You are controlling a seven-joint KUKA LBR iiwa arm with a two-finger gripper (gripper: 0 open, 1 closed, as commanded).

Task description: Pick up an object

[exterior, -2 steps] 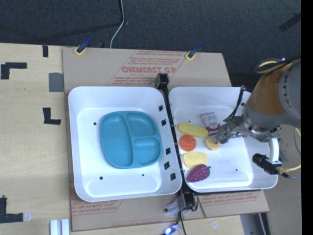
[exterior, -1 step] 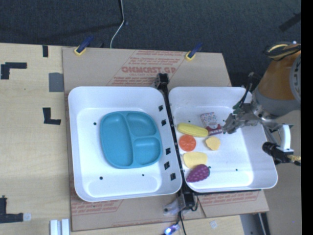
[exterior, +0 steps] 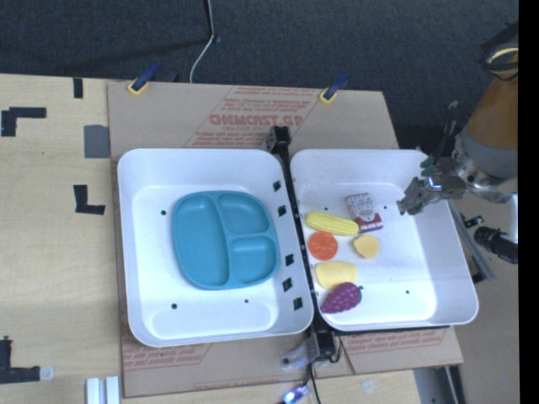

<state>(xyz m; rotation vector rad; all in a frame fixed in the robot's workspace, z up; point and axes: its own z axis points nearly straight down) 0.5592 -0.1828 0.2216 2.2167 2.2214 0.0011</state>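
We see a blue divided plastic plate (exterior: 226,239) in the left white bin (exterior: 139,175). The right white bin (exterior: 446,293) holds a yellow toy corn (exterior: 331,223), an orange round toy (exterior: 322,245), a purple toy grape bunch (exterior: 340,297) and a small red-white packet (exterior: 362,209). The claw (exterior: 415,197) hovers at this bin's right rim; we cannot tell its state.

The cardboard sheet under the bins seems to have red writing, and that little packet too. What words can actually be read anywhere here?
"CHEMCAST GP", roughly, in red print on the cardboard sheet; the letters are blurred, so the reading is uncertain.
Smaller red lines around it: too blurred to read.
Red and white packet in the right bin: print too small to read.
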